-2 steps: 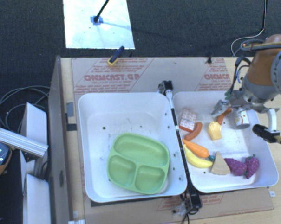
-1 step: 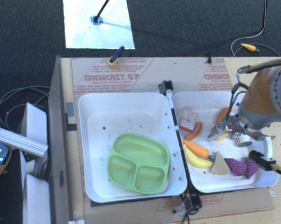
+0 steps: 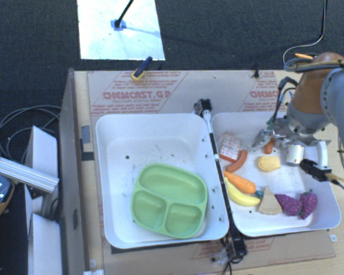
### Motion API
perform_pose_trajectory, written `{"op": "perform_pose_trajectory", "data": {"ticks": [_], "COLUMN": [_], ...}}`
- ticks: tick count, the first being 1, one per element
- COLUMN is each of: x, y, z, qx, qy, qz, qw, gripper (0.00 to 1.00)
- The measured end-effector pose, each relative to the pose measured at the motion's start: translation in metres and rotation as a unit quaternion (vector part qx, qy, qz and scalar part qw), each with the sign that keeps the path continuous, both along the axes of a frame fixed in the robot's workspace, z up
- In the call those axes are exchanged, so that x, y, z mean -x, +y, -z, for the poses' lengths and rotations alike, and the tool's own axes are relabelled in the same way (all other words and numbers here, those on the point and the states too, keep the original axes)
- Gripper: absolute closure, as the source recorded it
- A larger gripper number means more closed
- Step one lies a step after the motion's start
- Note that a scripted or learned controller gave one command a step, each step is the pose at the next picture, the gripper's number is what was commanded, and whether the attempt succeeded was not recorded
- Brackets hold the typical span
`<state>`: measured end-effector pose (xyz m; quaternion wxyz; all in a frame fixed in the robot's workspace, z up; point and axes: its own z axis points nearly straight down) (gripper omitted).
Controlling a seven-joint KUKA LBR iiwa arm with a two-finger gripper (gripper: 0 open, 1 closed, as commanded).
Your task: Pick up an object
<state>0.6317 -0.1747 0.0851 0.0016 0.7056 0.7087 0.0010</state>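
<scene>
The desk [image 3: 158,89] is carrying two white bins, and the arm [image 3: 315,93] is reaching into the right bin [image 3: 329,212] with its gripper [image 3: 267,139] hanging low near the bin's far side; I cannot tell from this slant whether it is open or closed, and nothing is visibly sitting in it. The left bin [image 3: 113,165], well off to the gripper's left, is holding a green divided tray [image 3: 169,200]. Nearer the viewer from the gripper, the banana [image 3: 242,196] and the carrot [image 3: 240,183] are lying touching, so a grab there is risking two things at once or a slide-off. The purple grapes [image 3: 294,203] and the pale wedge [image 3: 269,203] are crowding together too. The yellow lump [image 3: 269,163] is sitting just below the gripper and looks round, likely to be rolling away under a push. A small orange piece [image 3: 268,147] is lying right beside the gripper, and a descent may be nudging it rather than catching it.
</scene>
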Motion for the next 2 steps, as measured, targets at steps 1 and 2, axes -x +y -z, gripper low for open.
{"op": "perform_pose_trajectory", "data": {"ticks": [1, 2], "x": [0.014, 0.053], "y": [-0.021, -0.030], "z": [0.000, 0.000], "qx": [0.0003, 0.0001], "qy": [0.001, 0.001], "qz": [0.001, 0.001], "qw": [1.0000, 1.0000], "gripper": [0.00, 0.00]}}
